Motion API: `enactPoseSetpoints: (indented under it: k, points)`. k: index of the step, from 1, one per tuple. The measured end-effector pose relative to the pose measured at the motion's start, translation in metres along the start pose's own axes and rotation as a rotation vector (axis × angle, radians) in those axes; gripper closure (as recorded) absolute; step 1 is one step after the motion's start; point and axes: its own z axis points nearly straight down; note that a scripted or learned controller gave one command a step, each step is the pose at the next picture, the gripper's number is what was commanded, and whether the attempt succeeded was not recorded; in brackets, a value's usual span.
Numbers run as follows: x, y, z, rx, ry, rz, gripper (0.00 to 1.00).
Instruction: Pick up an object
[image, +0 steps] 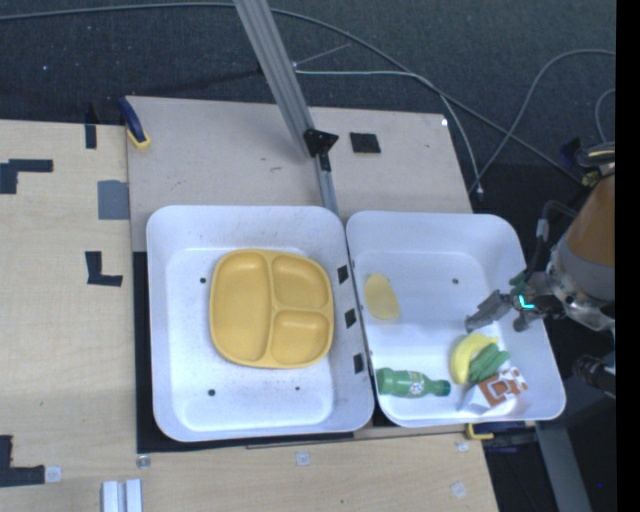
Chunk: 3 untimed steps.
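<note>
The right bin (430, 240) holds a pale yellow flat piece (381, 297) near its left wall. A green bottle (411, 383) lies along the front wall. A yellow banana (468, 354) sits at the front right beside a green item (487, 362) and an orange-and-white packet (502, 388). My gripper (503, 311) hangs over the right side of this bin, just above the banana. Its fingers are spread open with nothing between them.
The left bin (180, 300) carries a yellow divided plate (271, 307). A metal pole (290, 90) slants down to the gap between the bins. Cables run across the dark floor at the back right.
</note>
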Motion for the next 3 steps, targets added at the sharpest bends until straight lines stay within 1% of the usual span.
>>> enactPoseSetpoints:
  k: [1,2,3]
  points:
    - [0.000,0.000,0.000,-0.002,-0.001,0.000,0.00]
    - [0.010,-0.005,0.051,0.004,0.001,-0.001,0.00]
    - [0.009,-0.004,0.100,-0.006,-0.003,0.001,0.00]
